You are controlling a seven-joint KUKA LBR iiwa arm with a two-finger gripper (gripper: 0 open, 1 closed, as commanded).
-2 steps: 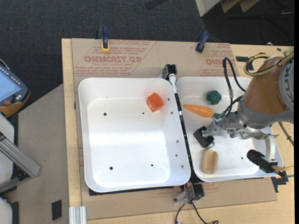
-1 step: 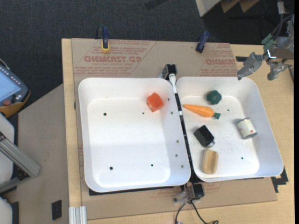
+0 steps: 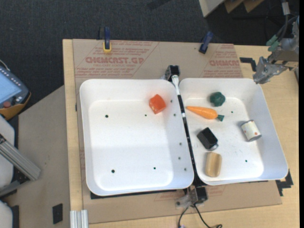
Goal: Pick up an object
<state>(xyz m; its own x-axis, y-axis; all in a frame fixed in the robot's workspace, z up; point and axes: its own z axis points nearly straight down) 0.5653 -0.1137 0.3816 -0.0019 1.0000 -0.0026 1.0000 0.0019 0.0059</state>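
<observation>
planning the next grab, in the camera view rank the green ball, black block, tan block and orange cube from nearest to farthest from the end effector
From the end effector, at the upper right:
1. Green ball, right bin, top.
2. Black block, right bin, middle.
3. Tan block, right bin, lower edge.
4. Orange cube, left bin.
Tan block and orange cube are close to call.

arm: enters at the upper right edge of the camera view | gripper (image 3: 262, 75): pointing down and left, hanging high at the frame's right | holding: nothing visible
</observation>
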